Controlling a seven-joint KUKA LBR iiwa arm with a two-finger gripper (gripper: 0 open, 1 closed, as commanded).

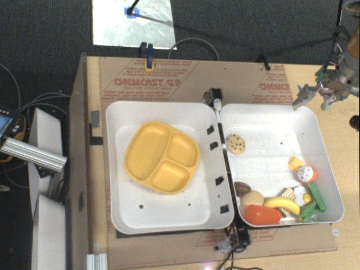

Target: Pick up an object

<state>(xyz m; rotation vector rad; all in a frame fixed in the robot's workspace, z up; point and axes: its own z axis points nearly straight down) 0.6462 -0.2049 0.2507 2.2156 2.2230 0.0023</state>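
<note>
gripper [314, 94] hovered beyond right bin's [270, 117] far corner, fingers spread, nothing held | cookie [235, 144] lay alone near divider, toys crowded near corner | best descended straight onto isolated cookie

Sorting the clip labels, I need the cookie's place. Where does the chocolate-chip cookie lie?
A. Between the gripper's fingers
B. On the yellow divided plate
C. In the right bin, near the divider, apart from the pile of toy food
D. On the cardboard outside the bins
C: the chocolate-chip cookie lies on the floor of the right bin near the divider, well clear of the banana and the other toy food heaped in the near corner.
</note>
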